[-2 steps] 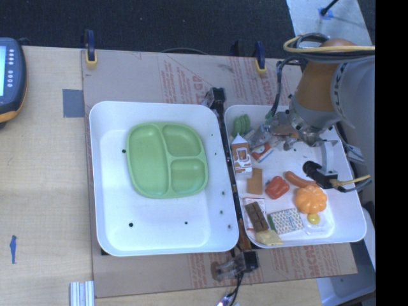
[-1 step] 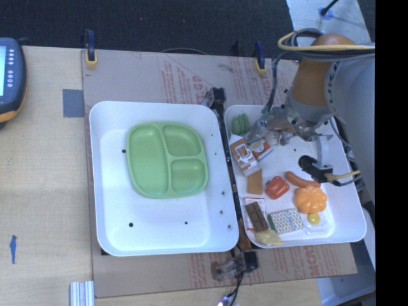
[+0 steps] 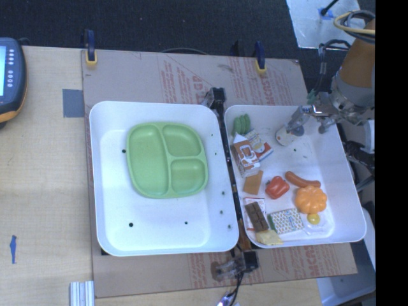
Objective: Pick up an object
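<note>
Poised over the far part of the right bin [image 3: 349, 190], the gripper [image 3: 294, 127] points down at bare floor; whether it is parted or grasping anything, I cannot tell. Candidate objects lie nearer the camera from it: a red pepper [image 3: 276, 187], sausage [image 3: 301, 180] and orange pumpkin [image 3: 310, 199], probably clustered there for easy reach.

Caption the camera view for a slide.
Gripper hovers over the right bin of toy food; a green divided plate lies in the left bin.
</note>
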Action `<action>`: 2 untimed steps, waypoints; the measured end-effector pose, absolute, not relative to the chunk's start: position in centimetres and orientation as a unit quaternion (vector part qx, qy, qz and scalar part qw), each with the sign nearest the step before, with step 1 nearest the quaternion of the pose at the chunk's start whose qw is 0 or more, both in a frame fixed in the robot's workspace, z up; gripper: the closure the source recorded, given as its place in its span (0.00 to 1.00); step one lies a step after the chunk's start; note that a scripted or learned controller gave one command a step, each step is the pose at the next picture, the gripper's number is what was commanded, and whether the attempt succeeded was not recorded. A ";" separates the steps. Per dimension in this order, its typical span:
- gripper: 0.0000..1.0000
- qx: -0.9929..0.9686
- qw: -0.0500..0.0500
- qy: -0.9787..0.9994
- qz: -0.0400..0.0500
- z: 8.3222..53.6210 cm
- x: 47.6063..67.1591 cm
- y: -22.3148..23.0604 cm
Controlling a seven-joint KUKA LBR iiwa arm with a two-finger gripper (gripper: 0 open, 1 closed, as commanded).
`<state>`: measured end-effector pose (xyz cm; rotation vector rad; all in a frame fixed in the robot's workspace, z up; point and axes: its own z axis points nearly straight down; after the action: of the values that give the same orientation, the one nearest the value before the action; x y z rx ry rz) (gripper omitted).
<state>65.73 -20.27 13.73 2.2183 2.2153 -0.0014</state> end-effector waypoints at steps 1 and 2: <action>0.00 0.706 -0.006 0.708 -0.004 8.9 55.5 -17.1; 1.00 0.705 -0.002 0.709 -0.002 10.2 56.0 -17.3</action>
<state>55.99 -17.31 10.17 2.2191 2.2306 -0.0074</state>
